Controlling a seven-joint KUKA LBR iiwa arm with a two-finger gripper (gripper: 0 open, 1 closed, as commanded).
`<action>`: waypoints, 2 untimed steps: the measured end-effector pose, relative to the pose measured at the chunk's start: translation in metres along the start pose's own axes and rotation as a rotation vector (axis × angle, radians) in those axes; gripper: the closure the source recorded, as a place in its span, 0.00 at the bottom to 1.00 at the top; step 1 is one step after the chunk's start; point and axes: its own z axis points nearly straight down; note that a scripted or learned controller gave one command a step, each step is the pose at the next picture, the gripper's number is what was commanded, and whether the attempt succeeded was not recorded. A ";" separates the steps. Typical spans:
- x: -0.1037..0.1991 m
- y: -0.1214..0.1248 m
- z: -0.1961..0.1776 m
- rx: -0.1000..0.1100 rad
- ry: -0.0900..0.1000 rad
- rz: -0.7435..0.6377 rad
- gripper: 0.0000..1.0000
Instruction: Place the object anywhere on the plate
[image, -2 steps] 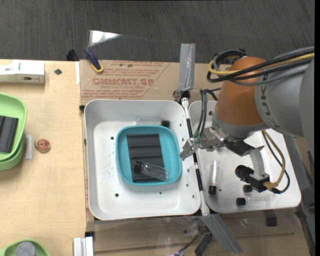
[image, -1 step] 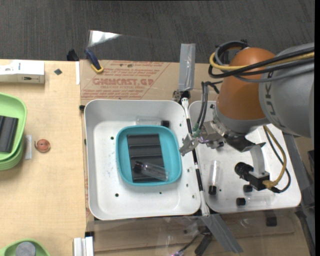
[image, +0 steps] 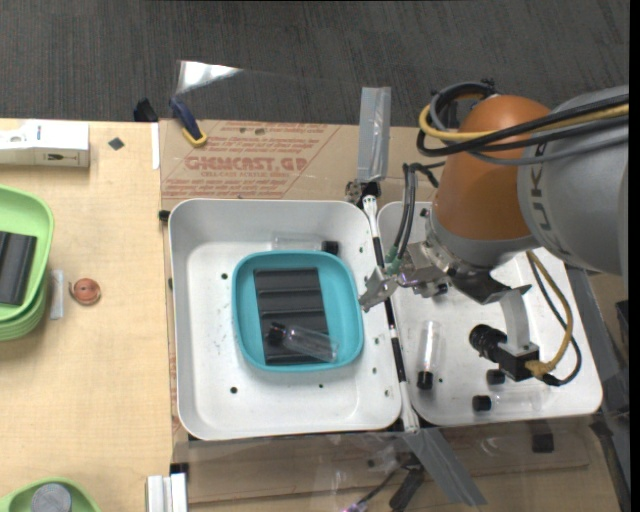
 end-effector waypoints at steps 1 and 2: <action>0.000 0.000 0.000 0.000 0.000 0.000 0.00; 0.000 0.000 0.000 0.000 0.000 0.000 0.00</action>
